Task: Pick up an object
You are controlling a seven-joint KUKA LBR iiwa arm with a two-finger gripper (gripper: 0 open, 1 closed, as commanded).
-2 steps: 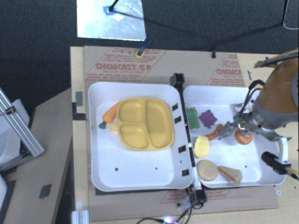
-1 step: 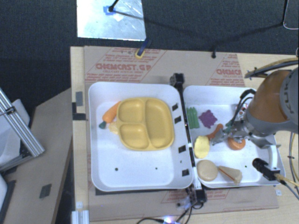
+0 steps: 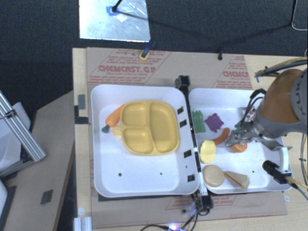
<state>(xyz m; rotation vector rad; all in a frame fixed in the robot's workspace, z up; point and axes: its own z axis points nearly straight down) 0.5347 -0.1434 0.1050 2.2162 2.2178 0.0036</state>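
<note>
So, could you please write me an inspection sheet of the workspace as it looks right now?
Surface: two shallow white bins, left bin and right bin, on a board-covered bench.
Job's things: right bin holds green ridged piece, purple cluster, orange-red sausage shape, pale yellow slice, tan round bun, tan wedge.
Clutter: yellow divided plastic tray and orange carrot in left bin.
Grippers: gripper low in right bin, above an orange piece.
Cables: black cables cross the dark floor.
Surroundings: shiny metal sheet.
</note>
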